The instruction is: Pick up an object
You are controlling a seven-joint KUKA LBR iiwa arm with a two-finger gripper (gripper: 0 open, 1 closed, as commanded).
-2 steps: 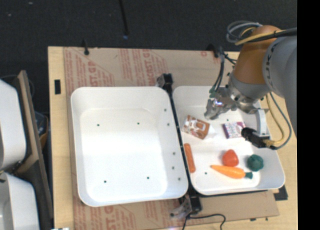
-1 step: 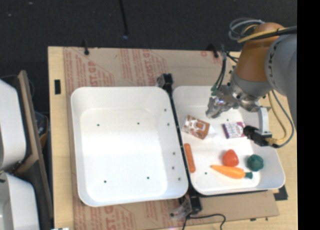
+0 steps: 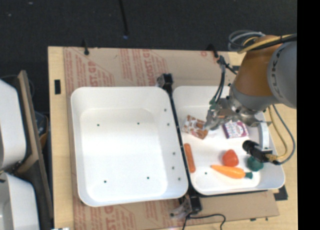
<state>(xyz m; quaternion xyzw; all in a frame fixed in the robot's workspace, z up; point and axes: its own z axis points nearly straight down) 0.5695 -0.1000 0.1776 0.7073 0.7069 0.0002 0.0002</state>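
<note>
My gripper (image 3: pixel 212 121) hangs low over the upper middle of the right bin (image 3: pixel 200 95). Just to its left lies a brown and white snack packet (image 3: pixel 195 127), very close to the gripper's tip. On the gripper's right lies a purple packet (image 3: pixel 234 130), partly under the wrist. A red tomato (image 3: pixel 230 158) and an orange carrot (image 3: pixel 228 171) with a green top lie nearer the front. Along the bin's left wall lies a thin orange-red stick (image 3: pixel 189 157). A small teal thing (image 3: pixel 255 164) sits by the right wall.
The left bin (image 3: pixel 80 124) stands beside the right one, their walls touching along the middle. Both rest on a cardboard sheet (image 3: pixel 115 66) over the bench. A black clip (image 3: pixel 164 80) sits where the bins meet at the back.
</note>
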